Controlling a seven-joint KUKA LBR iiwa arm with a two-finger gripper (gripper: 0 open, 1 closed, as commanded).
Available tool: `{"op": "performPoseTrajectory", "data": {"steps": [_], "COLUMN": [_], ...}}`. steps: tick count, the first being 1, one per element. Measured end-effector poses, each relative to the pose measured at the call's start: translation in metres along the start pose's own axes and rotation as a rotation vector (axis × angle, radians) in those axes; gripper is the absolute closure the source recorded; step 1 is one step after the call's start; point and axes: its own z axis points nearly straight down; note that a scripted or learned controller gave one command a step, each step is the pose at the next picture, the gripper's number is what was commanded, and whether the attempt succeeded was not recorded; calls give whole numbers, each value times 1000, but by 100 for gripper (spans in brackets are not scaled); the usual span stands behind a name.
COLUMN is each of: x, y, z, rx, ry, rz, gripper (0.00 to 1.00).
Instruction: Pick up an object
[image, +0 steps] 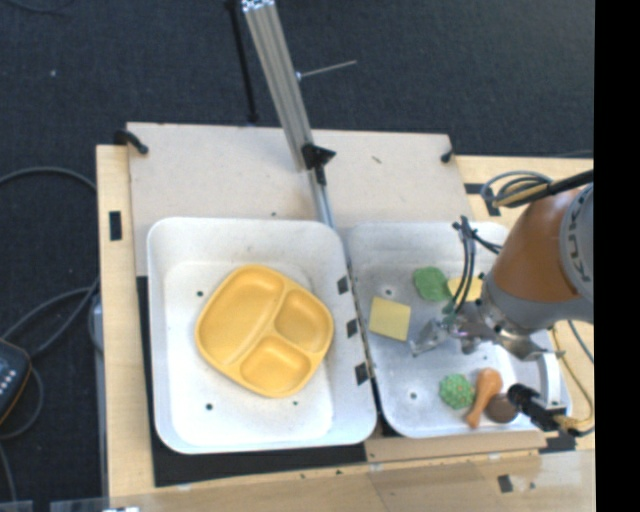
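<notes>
Gripper (437, 336) sits low inside the right bin (385, 262), just right of a pale yellow block (390, 319). Whether it is released or clenched cannot be told from this slant; the metal parts blur together, and nothing shows as grasped.

Right bin contents: yellow block toward the left wall, a green lumpy piece (432, 283) above and right of it, a second green piece (456, 390) near the front edge, and an orange carrot-shaped item (484, 394) touching or nearly touching that second green piece. A dark brown object (502, 408) lies just beside the carrot's lower end. Left bin (170, 300) holds a yellow divided plate (264, 328), lying flat, well apart from the arm (540, 265).

Judgement: step in hand looks like the descent or closing stage of a grasp try, with the yellow block the nearest candidate. The tool appears beside the block rather than over it, so a close from this position would likely catch air or only nudge an edge.

To do it well: centre over the block, line the grasp across its shorter width, descend until near the bin floor, then close. The block looks soft and squarish, likely forgiving. Keep clear of the bin's left wall, which is near the block. Lift straight up and check that the block rises.
</notes>
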Motion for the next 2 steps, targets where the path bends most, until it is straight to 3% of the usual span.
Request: {"op": "performPoseTrajectory", "data": {"steps": [1,2], "x": [-1,-2], "y": [0,2], "z": [25,13], "rx": [-3,-9], "ry": [-1,-1], "rz": [0,5], "gripper": [0,100]}}
